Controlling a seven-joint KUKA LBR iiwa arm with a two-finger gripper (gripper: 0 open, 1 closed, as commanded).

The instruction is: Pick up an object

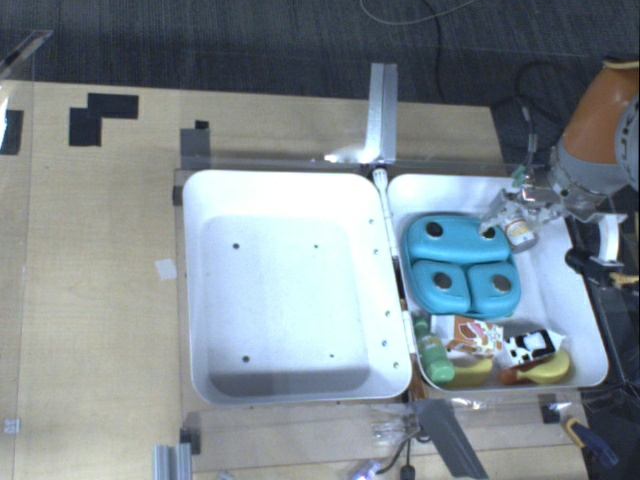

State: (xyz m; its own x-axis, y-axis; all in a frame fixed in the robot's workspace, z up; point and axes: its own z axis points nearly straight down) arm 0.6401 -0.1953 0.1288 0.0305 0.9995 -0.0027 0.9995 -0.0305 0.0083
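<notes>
The right bin (572, 303) holds the objects. A large teal moulded piece (460, 264) with dark holes lies in its middle. Along the front wall sit a green bottle (431, 352), an orange and white carton (476, 336), a black and white cow-patterned item (530, 346) and a yellow banana (550, 370). My gripper (513, 218) hangs over the back right of this bin, just off the teal piece's upper right corner. A small round tan thing (518, 233) shows right under the gripper; I cannot tell whether it is held.
The left bin (280, 278) is a bare white tray. A metal post (383, 118) stands behind the divide between the bins. Black cables (600, 263) hang by the right bin's right wall under the arm.
</notes>
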